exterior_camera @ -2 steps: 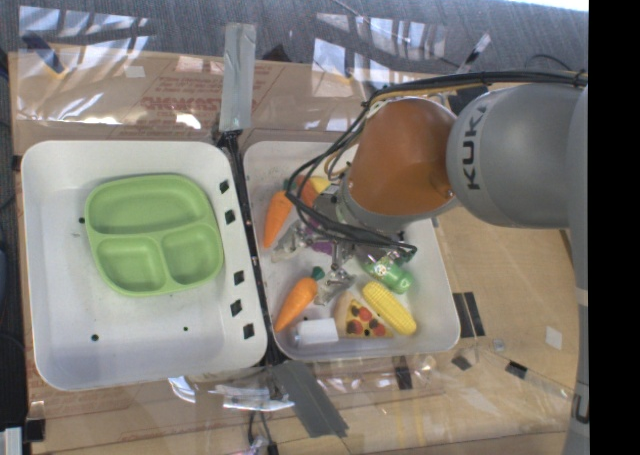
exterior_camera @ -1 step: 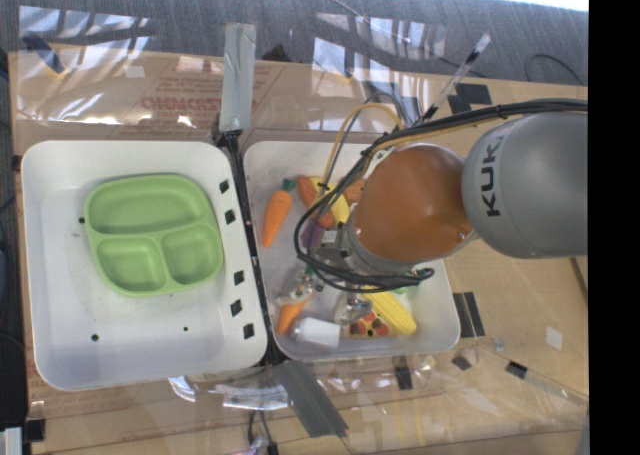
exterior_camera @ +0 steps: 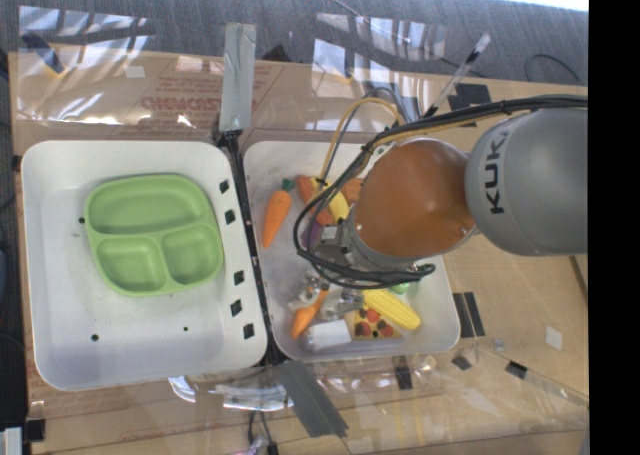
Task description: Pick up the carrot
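Reaching in from 3 o'clock, the arm [exterior_camera: 520,183] hangs over the right bin [exterior_camera: 262,158], its orange band [exterior_camera: 412,198] covering the bin's middle. The gripper [exterior_camera: 335,288] sits below the band amid looped cables; whether it is open or closed cannot be told, since wrist and cables hide it.

The carrot [exterior_camera: 275,215] lies in the right bin at about 9 o'clock from the band, near the bin's left wall, its green top pointing to 12 o'clock, well apart from the gripper. A second, smaller carrot [exterior_camera: 303,320] lies at 7 o'clock of the band, near the front wall. A corn cob [exterior_camera: 392,309] rests at 5 o'clock beside small mixed toy foods [exterior_camera: 368,325].

The left bin [exterior_camera: 50,273] holds a green divided plate [exterior_camera: 153,233], lying flat toward its 12 o'clock side.
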Motion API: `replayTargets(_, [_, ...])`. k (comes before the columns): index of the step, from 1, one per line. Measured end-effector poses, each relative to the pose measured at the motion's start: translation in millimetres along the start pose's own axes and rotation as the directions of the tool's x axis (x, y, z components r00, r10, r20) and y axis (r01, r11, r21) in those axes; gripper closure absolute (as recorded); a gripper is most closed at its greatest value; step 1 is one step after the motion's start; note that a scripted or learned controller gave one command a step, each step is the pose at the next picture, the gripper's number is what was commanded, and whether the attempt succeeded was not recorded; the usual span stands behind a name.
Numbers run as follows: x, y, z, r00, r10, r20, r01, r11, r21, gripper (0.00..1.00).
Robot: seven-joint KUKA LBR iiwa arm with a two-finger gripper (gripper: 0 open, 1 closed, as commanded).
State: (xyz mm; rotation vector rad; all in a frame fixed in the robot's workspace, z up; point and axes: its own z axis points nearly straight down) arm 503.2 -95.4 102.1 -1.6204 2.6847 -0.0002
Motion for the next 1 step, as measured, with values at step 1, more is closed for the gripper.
replayTargets(1, [-64.9,-23.6,-90.6,0.953,-0.302,-0.001,0.302,0.953,0.000,1.00])
